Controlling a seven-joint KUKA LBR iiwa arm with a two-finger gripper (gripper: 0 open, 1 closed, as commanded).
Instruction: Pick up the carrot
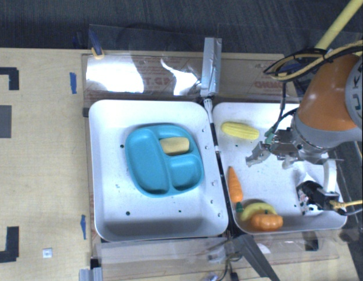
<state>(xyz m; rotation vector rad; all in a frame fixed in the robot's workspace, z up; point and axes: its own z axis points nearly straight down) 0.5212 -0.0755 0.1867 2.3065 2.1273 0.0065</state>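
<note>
Orange and tapered, the carrot [234, 184] lies at the right bin's [260, 174] left wall; we judge it light, stiff, slick plastic, best pinched across its thick middle. Our gripper [257, 155] hovers right of it, arm reaching from the right, fingers apart, holding nothing.

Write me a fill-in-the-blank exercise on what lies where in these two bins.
1. The carrot lies in the ____ bin.
2. The blue plate sits in the ____ bin.
3. The corn lies nearer the ____ edge of its bin than the carrot does.
4. The gripper hangs over the ____ bin.

Missing words: right; left; far; right
</note>
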